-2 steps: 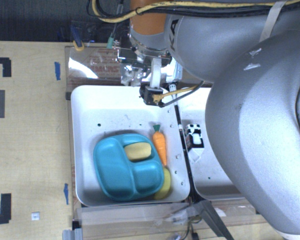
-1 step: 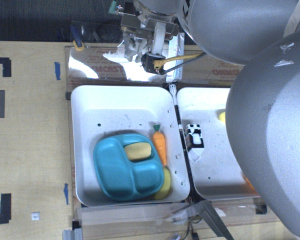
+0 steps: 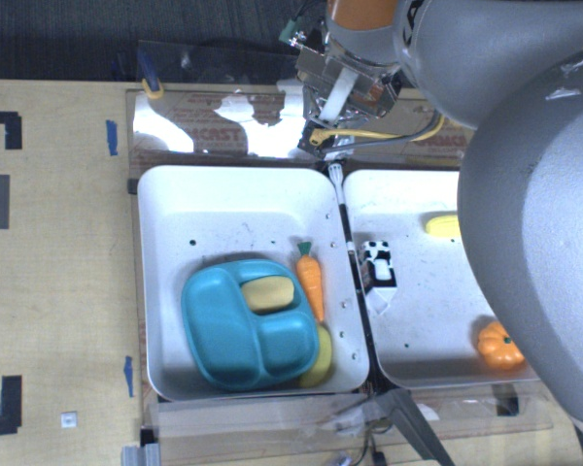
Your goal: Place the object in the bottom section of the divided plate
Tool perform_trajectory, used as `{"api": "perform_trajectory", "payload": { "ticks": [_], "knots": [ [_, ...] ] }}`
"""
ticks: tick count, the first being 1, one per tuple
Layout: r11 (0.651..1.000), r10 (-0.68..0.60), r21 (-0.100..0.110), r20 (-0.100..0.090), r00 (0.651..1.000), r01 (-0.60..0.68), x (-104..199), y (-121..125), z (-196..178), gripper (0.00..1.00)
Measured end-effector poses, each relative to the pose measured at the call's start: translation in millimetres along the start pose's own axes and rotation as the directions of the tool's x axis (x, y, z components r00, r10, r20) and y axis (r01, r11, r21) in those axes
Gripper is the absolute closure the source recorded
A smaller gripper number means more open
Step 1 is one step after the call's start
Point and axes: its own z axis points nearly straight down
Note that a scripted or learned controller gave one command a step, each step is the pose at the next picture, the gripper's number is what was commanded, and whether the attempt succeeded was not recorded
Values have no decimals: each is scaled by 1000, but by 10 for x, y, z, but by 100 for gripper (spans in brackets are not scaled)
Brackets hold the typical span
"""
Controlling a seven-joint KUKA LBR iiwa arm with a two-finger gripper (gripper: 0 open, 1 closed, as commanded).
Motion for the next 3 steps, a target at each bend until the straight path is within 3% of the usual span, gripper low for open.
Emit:
{"api": "perform_trajectory", "payload": {
  "ticks": [1,2,3],
  "knots": [
    [1000,-5,-2,0,1000,5,17,-9,-111,100],
    [963,268,0,-3,963,-268,-847,116,-325,100],
    [839,544,1,-4,839,-544,-202,-325,246,100]
  ]
}}
